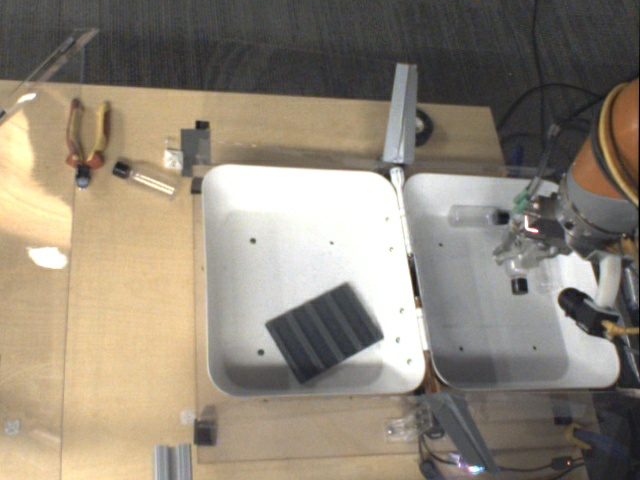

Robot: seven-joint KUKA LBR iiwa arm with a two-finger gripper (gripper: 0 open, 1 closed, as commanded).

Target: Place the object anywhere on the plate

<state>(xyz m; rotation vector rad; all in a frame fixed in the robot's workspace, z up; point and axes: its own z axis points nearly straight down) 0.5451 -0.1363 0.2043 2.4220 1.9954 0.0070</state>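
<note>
Claw: claw (pixel 520 253) hung over the right bin, toward that bin's far right part, at the end of the grey arm (pixel 600 203) with its orange band (pixel 622 148); whether it was open or closed could not be told, and nothing could be seen in its grip.
Small dark piece: small dark piece (pixel 519 285) showed just near of the claw, over the right bin's floor; what it was, and whether it belonged to the claw or lay loose, could not be told.
Plate: dark ribbed plate (pixel 325 331) lay flat in the left bin, in its near part, turned at an angle to the bin's walls.
Left bin: left bin (pixel 240 228), white and shallow, sat beside the right bin, their walls almost touching.
Right bin: right bin (pixel 460 358), white and shallow, held a clear, faint shape near its far wall, too dim to name.
Table: wooden table (pixel 130 318) carried both bins.
Pliers: red-handled pliers (pixel 86 140) lay at the table's far left, well apart from the bins.
Small tube: small tube (pixel 145 177) lay just right of the pliers.
Metal bar: grey metal bar (pixel 403 116) stood at the far side, between the two bins.
</note>
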